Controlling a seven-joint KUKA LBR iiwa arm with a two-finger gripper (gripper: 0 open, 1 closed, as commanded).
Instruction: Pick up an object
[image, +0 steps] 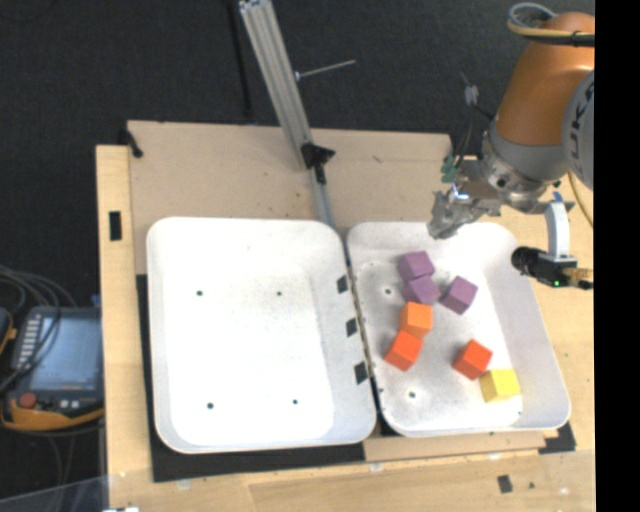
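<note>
The wooden bench (215, 170) takes up most of the view, with dark floor around it. On it sit two shallow white bins side by side: the left bin (250, 335) and the right bin (525, 330), their inner edges touching along a line of small black clips. The arm (540, 100) comes in from the upper right, its orange band above a grey wrist, and ends in the gripper (447, 222), which hangs over the top rim of the right bin, apart from every block; whether it is released or clenched cannot be told at this angle, and no block is seen in it. A slanted metal rail (285, 95) runs from the top of the view down to the gap between the bins. At the far left, off the bench, lies a handheld control pendant (55, 365) with a screen. All the blocks lie in the right bin: two purple cubes (419, 277) touching near the top, a third purple cube (459, 294) just beside them, two orange cubes (411, 334) stacked corner to corner below, a red-orange cube (472, 358) nearer the lower right, and a small yellow cube (499, 384) touching it
</note>
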